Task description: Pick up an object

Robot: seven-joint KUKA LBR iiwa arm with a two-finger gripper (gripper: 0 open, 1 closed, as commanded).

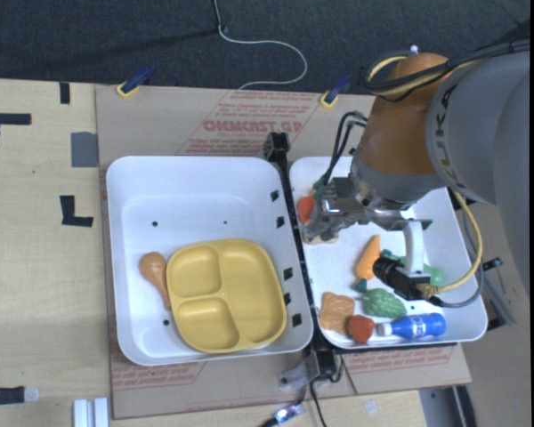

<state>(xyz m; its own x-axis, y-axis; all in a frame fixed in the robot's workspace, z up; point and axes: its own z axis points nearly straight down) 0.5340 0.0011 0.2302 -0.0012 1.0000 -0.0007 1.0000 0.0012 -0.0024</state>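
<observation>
Cardboard-covered surface (160, 123), two white bins. Arm is low over right bin (463, 327); hand (325, 221) by its left wall, near a red piece (305, 206). Grip state: cannot tell. Carrot (368, 256), bottle (418, 327) lie loose. Nothing visibly lifted; pick judged not done.

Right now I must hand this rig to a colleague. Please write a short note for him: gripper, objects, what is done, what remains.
Gripper: low over the right bin's left side, beside the divider; nothing visibly held, its state cannot be judged.
Right bin: orange carrot, green toy, tan piece, red piece, blue-capped bottle, and a red-orange item by the gripper.
Left bin: yellow divided plate with a wooden spoon along its left edge.
Done: no pick visible yet.
Left: grasp one object and lift it.
</observation>
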